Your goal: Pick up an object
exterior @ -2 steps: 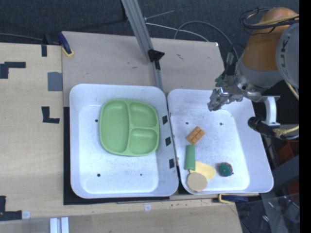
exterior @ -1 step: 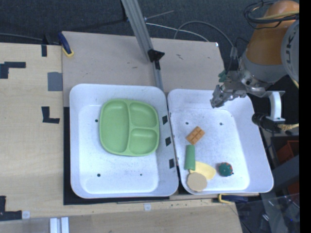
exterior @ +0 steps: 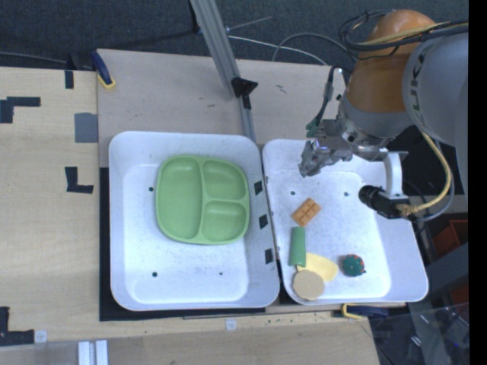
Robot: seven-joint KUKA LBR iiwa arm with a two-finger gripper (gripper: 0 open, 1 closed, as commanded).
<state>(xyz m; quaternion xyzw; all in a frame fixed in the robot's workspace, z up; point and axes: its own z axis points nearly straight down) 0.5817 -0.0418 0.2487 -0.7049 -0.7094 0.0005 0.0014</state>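
We see the arm (exterior: 403, 59) over the right bin (exterior: 396, 280); its gripper (exterior: 313, 160) hovers empty, finger state indiscernible. Approach step: next, we judge, descent toward the waffle piece (exterior: 305, 212) nearby, or green stick (exterior: 297, 246).

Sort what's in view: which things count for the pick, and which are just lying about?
For the pick: end effector; waffle; green stick; yellow piece; tan disc; green-red ball; right bin.
Lying about: green plate; left bin; metal pole.
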